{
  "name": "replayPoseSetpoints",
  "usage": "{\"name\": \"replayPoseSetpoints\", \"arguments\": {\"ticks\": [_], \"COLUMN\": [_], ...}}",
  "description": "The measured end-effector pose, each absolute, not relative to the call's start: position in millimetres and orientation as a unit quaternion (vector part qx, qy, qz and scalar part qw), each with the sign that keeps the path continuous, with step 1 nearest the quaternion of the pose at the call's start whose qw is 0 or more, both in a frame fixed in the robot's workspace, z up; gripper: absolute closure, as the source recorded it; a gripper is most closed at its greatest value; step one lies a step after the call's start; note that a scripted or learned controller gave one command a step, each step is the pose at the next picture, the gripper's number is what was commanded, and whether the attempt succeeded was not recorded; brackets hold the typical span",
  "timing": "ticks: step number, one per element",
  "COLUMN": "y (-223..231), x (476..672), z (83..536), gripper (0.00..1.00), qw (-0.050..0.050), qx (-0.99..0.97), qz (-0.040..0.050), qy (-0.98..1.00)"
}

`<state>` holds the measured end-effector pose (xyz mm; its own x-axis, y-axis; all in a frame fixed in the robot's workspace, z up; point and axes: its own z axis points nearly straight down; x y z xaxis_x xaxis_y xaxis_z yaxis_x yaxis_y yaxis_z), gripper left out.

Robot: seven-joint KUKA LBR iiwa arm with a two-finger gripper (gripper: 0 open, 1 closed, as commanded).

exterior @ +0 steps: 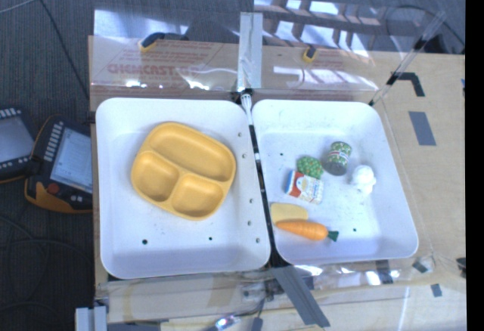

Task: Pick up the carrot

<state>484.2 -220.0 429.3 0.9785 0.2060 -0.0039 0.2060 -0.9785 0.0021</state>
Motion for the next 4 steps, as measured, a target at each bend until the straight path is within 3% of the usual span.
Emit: {"name": "replayPoseSetpoints", "arguments": {"ticks": [1, 2, 3, 4], "y": [-189.7, -189.6, -189.6, -124.5], "x": [484.2, 484.2, 484.2, 483.1], "z": [433.8, 433.8, 433.8, 229.7], "gripper": [1.00, 0.00, 0.00, 0.00], "qw": [0.001, 0.001, 0.001, -0.001], "qx": [0.994, 0.994, 0.995, 0.995], "qz": [-0.0021, -0.0021, -0.0020, -0.0032], "qy": [0.105, 0.105, 0.105, 0.102]}}
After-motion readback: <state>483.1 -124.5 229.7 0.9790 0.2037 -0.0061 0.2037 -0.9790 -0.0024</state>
